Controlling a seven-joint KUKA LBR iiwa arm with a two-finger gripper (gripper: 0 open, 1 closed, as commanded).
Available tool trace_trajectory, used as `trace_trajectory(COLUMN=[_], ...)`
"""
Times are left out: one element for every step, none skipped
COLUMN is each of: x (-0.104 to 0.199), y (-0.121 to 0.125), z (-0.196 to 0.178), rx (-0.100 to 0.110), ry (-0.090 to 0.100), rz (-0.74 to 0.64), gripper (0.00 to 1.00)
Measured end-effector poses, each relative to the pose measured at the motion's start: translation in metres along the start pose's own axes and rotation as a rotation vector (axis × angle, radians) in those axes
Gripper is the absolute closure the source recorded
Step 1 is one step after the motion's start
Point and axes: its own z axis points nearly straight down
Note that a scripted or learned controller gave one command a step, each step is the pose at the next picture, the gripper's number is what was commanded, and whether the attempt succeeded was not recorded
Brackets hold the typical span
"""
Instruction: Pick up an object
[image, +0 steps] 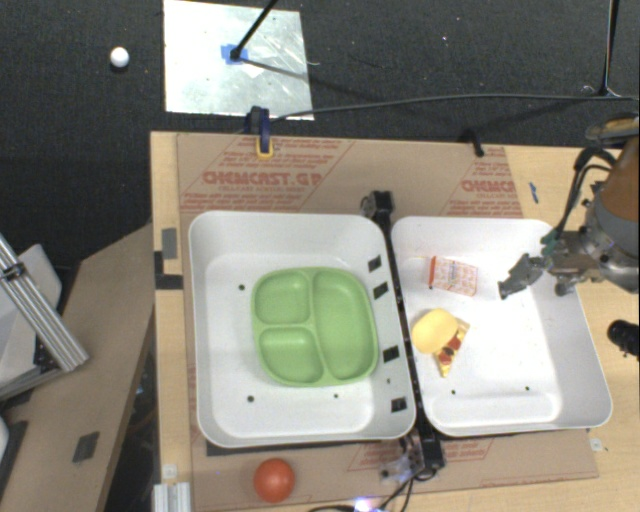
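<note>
Pincer (522, 276): I see it right of frame, above the right bin (570, 350); I can't tell its state.
Packet (453, 275): just left of it.

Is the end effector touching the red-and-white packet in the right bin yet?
Apart. The camera view shows bare white bin floor between the end effector and the red-and-white packet, which lies flat to the left of the tip.
</note>
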Motion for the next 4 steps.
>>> trace_trajectory(x=[0.0, 0.009, 0.018, 0.014], y=[0.002, 0.005, 0.009, 0.015], z=[-0.006, 0.041, 0.098, 0.155], rx=[-0.01, -0.008, -0.006, -0.014], ry=[-0.002, -0.001, 0.0, 0.002], rz=[-0.003, -0.002, -0.001, 0.0], gripper=[0.0, 0.0, 0.0, 0.0])
